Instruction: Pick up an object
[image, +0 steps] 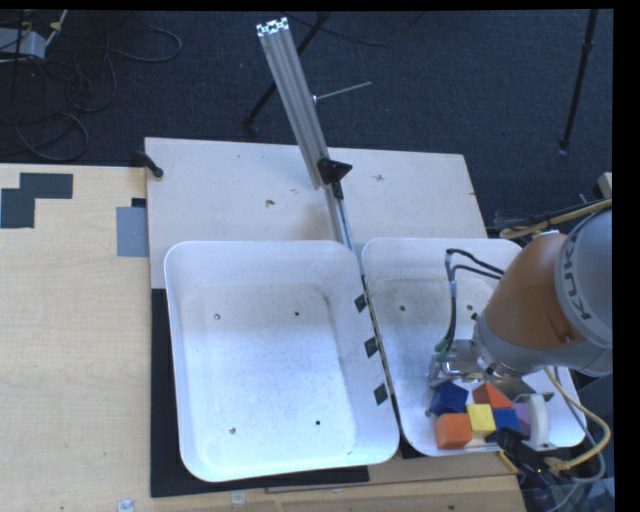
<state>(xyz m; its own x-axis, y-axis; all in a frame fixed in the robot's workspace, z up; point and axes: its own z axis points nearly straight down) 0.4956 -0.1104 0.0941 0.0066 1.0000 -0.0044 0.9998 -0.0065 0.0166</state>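
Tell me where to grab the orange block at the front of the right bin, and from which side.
Grip the orange block across its left and right faces, coming straight down from above. It lies at the near-left edge of the pile, its left face looks free, and the yellow block crowds its right, so go slightly left. The gripper hovers just behind it.

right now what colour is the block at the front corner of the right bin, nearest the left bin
Orange. The block shows best in the camera view, beside a yellow block.
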